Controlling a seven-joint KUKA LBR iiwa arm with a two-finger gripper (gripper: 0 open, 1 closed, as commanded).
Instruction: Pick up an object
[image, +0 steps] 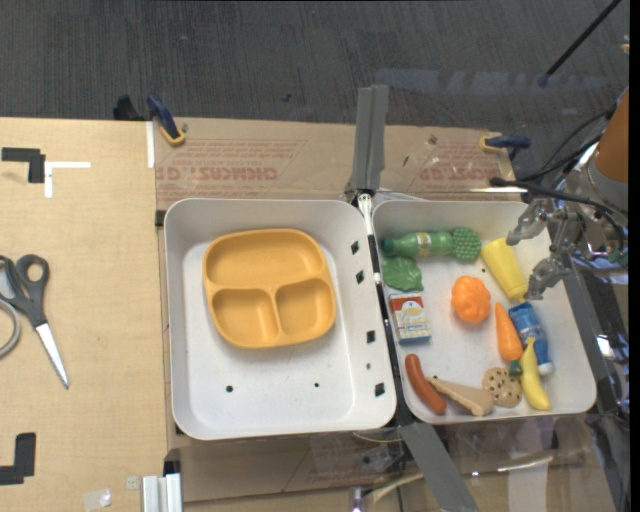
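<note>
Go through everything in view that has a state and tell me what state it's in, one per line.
End effector: open, holding nothing, above the right bin's far right corner.
Yellow divided plate: right side up in the left bin, compartments bare.
Green bottle: lying on its side.
Small carton: lying flat.
Scissors: closed, on the bench.

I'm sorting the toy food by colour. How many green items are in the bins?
3, all in the right bin's upper left corner: a green bottle, a bumpy green ball touching the bottle's right end, and a green leafy piece just below the bottle. Nothing seems hidden underneath.
</note>
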